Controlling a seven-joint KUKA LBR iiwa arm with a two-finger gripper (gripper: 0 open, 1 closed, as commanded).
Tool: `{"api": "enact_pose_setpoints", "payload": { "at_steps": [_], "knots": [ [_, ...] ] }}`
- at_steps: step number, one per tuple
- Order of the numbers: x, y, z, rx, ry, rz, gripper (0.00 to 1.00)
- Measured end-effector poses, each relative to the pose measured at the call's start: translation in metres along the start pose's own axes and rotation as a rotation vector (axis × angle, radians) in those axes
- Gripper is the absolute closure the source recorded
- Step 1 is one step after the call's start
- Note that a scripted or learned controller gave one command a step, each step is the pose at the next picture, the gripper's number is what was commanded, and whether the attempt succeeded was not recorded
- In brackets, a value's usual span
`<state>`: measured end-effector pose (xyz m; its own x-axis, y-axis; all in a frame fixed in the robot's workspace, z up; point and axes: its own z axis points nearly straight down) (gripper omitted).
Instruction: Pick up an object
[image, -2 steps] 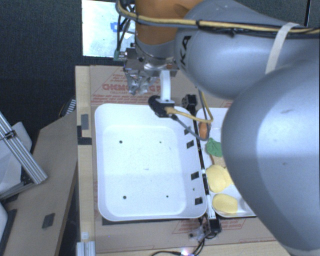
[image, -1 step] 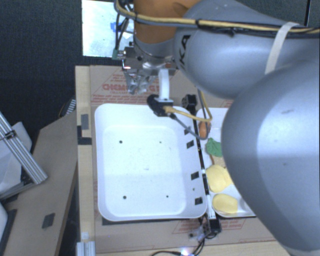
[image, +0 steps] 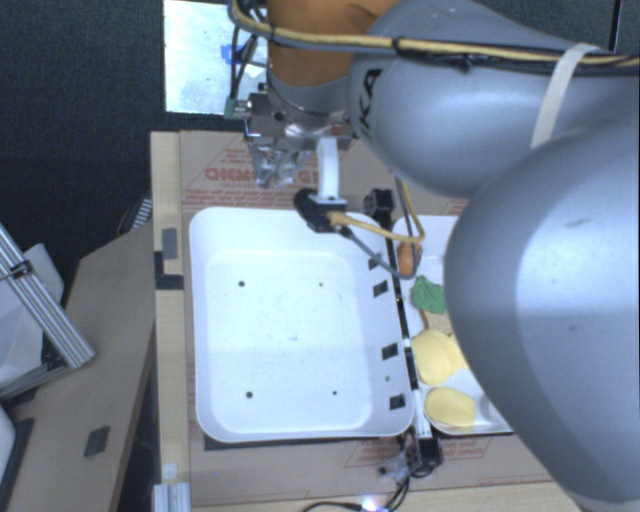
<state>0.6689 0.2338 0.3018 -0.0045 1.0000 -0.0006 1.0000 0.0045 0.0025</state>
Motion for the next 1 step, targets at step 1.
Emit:
{"api": "enact_pose_setpoints", "payload": {
  "at_steps": [1],
  "knots": [
    [-0.0004, -0.0023, -0.0007, 0.000, 0.000, 0.001, 1.00]
  ]
}}
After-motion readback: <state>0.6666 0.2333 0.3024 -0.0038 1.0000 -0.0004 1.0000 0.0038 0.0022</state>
